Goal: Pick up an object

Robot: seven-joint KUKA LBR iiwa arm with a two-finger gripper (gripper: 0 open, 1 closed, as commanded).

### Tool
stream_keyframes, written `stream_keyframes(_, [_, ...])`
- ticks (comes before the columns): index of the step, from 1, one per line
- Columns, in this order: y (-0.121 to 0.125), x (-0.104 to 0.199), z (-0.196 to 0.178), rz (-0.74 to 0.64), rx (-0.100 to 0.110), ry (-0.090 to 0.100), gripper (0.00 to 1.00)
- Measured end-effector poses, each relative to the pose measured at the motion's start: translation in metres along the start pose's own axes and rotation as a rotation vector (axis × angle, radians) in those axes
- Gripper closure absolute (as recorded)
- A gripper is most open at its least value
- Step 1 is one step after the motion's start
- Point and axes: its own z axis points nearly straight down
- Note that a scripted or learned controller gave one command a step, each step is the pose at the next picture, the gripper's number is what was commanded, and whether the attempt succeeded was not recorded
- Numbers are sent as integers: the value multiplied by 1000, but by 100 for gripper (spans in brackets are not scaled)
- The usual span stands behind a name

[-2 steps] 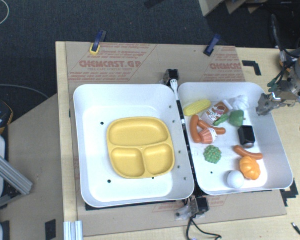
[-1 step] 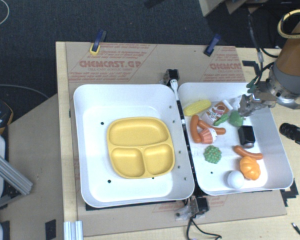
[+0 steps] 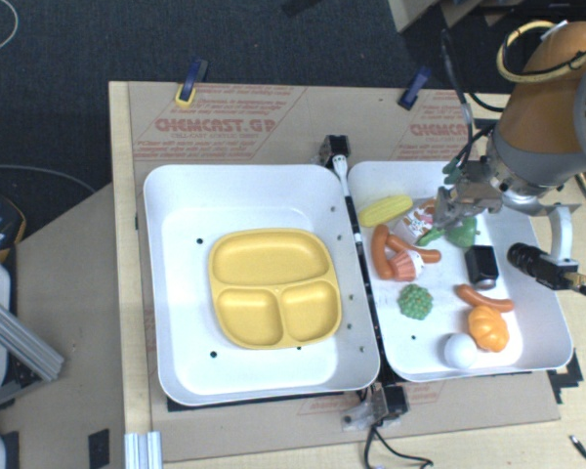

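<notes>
In right bin (image 3: 539, 313), upper part: hand (image 3: 452, 206), low over the things there, at the end of the grey-and-orange arm (image 3: 542, 115). Open or closed: cannot tell, wrist in the way. Grip on anything: cannot tell.

Just under and beside hand: green piece (image 3: 462, 232), and left of it a red-and-white piece (image 3: 422, 225), both partly covered. Touching hand or not: cannot tell.

Elsewhere in same bin:
- yellow corn (image 3: 386, 208) near top left, lying across
- two orange-red sausages (image 3: 396, 255) below it, overlapping, close to left wall
- broccoli (image 3: 416, 302) just below those
- black block (image 3: 481, 265) mid-bin, below green piece
- orange carrot (image 3: 485, 299) just below block, lying across
- orange pepper (image 3: 489, 330) touching carrot from below
- white ball (image 3: 459, 351) beside pepper, at near wall

In left bin (image 3: 176, 262): yellow plate (image 3: 273, 286), three compartments, lying flat, roughly centred, apart from all walls.

Under both bins: brown worktop (image 3: 127, 311), red print along far edge. At that edge: yellow clamp (image 3: 187, 88) to the left, blue clamp (image 3: 413, 93) to the right. Bins side by side, walls touching down the middle.
</notes>
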Motion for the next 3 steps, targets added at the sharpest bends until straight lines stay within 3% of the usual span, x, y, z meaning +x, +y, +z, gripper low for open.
stream_keyframes(2, [23, 108, -8, 0, -6, -2, 100])
stream_keyframes(3, [11, 128, -7, 3, 0, -2, 100])
